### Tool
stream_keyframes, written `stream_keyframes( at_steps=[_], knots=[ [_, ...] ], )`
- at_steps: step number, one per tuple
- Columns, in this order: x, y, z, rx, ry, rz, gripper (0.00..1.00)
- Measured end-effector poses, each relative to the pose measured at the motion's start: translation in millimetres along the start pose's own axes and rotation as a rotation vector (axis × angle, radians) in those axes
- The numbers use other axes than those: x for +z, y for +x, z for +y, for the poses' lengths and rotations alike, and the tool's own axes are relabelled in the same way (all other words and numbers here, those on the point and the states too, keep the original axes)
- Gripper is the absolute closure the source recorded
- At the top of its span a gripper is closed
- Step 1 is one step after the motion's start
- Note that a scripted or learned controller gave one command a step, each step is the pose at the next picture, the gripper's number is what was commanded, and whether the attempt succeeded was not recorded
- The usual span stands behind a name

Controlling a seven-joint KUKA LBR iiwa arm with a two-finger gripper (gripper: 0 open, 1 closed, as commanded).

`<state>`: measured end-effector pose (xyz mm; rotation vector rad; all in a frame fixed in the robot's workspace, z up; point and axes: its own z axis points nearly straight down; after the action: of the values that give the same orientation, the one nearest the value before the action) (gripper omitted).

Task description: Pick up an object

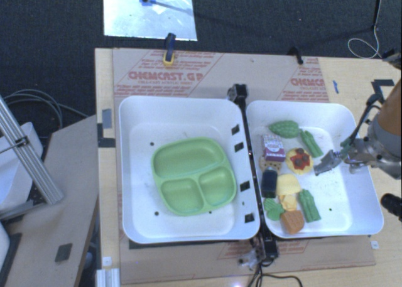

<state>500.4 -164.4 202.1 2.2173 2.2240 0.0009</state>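
Jaws of the gripper (331, 164), state unclear, hover beside the green pod (311, 143) lying diagonally.

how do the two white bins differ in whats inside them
The left bin holds one thing, a green divided plate lying flat; the right bin holds many small toy foods in mixed colours, clustered along its left side. The gripper is over the right bin, not the left. Both are shallow, white and rounded.
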Motion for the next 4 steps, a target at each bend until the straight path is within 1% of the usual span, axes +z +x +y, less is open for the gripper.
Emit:
stream_keyframes(
  at_steps=[1,2,3,4],
  knots=[
    [76,0,102,-0.006,-0.003,0.0,0.0],
    [120,-29,116,0.003,-0.002,-0.002,0.0],
    [106,-28,117,0.0,-0.005,-0.002,1.0],
    [117,42,146,-0.007,0.005,0.002,1.0]
  ],
)
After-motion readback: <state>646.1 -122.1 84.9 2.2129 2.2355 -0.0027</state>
